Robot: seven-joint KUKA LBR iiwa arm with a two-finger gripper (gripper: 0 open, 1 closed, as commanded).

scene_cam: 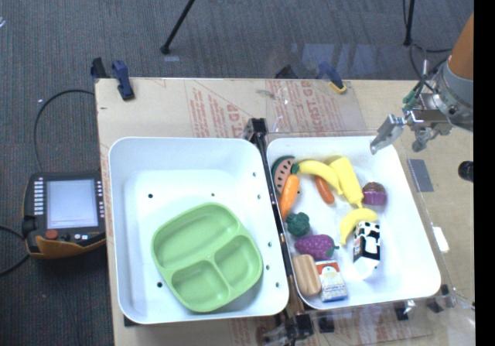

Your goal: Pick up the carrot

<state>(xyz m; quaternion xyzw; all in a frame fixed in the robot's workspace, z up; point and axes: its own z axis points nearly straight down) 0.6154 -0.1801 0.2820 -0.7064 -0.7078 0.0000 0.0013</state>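
Carrot (288, 196) lay in the right bin (418, 259), hard against its left wall, long axis running near-to-far with a slight tilt and its green top toward the far end beside a watermelon slice (281, 166). Nearest the camera in that bin sat a small carton (333, 281) and a bread roll (306, 274), then grapes (315, 244) and a broccoli floret (298, 224) just near of the carrot's tip, with bananas (334, 176) to its right. The left bin (131, 182) held a green divided plate (206, 256). Farther off, above the right bin's far right corner, hung the end effector (410, 124); whether it was released or clenched could not be told. The carrot lay well to its left and nearer, so the coming reach probably called for a leftward, nearward travel across the bench and jaws set across the carrot's width.
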